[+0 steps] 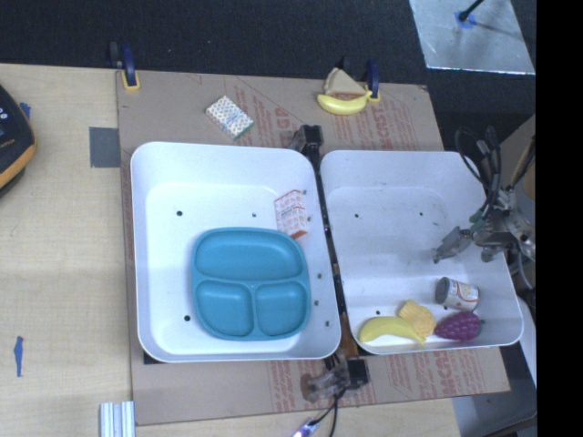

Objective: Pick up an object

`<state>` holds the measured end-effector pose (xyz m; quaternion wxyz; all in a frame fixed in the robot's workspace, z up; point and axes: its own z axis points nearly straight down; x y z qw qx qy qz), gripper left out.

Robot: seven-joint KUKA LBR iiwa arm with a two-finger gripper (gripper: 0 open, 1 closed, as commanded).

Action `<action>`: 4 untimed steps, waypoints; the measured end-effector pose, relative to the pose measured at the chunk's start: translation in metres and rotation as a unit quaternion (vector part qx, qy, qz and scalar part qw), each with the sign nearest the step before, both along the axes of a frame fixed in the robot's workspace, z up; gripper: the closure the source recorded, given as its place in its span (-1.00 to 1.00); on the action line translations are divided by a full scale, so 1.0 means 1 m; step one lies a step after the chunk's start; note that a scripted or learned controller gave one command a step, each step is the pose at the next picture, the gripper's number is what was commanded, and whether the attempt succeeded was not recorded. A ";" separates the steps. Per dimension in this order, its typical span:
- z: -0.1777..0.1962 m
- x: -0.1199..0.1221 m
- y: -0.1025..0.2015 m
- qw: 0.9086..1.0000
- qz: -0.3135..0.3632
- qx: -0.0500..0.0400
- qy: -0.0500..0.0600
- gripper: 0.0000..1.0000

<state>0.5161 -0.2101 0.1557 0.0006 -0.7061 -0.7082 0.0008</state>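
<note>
In the right bin (383, 198), along its front wall, lie a yellow banana (387, 330), a yellow block (417, 318), a purple bunch of grapes (458, 326) and a small can (456, 293) on its side. My gripper (465, 254) hangs at the bin's right side, just above and behind the can, open with nothing between its fingers. A blue divided plate (250, 281) and a small red-and-white packet (291, 213) sit in the left bin (164, 180).
Behind the bins, on the cardboard, lie a second banana with a wedge (343, 99) and a patterned packet (229, 116). Blue clamps (128, 67) hold the cardboard's back edge. A yellow-and-black device (11, 135) sits at the far left. Cables hang by the arm (483, 157).
</note>
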 end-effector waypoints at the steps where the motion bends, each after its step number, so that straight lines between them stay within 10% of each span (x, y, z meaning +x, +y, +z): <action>1: -0.037 -0.040 0.006 1.000 0.001 -0.001 0.000 -1.00; 2: -0.064 0.068 0.024 1.000 0.001 0.000 0.000 -1.00; 3: 0.050 0.014 0.063 1.000 0.001 0.000 -0.001 -1.00; 4: -0.065 -0.032 0.094 1.000 0.001 0.000 0.001 -1.00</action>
